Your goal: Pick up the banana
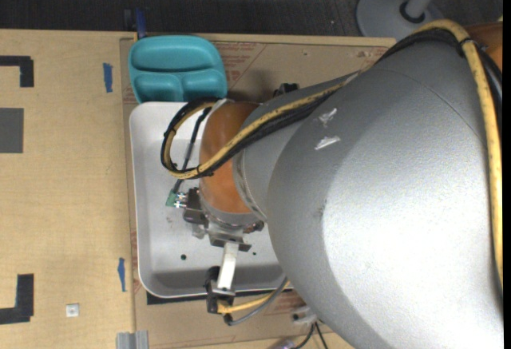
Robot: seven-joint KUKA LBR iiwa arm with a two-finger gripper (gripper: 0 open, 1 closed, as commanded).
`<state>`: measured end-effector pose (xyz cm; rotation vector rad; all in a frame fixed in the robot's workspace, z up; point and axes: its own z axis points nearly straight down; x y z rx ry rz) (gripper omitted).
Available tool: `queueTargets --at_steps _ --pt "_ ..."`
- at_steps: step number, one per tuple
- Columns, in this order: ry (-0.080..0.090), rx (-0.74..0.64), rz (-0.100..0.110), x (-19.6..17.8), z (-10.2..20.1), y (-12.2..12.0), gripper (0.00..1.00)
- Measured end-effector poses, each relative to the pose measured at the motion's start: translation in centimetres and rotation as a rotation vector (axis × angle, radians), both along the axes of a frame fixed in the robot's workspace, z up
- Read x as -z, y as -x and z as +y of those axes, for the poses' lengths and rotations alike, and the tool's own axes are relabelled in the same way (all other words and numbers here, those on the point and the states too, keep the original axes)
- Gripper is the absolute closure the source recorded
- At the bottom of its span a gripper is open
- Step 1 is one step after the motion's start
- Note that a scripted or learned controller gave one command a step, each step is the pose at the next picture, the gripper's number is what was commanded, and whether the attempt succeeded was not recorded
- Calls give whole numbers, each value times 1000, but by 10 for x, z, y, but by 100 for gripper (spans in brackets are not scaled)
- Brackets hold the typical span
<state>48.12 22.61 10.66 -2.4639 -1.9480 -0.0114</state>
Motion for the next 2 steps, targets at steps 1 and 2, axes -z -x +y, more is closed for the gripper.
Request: queueTargets --at_steps 1,2 --pt "0 1 1 -10 0 0 100" --pt "0 1 1 -19 1 0 100"
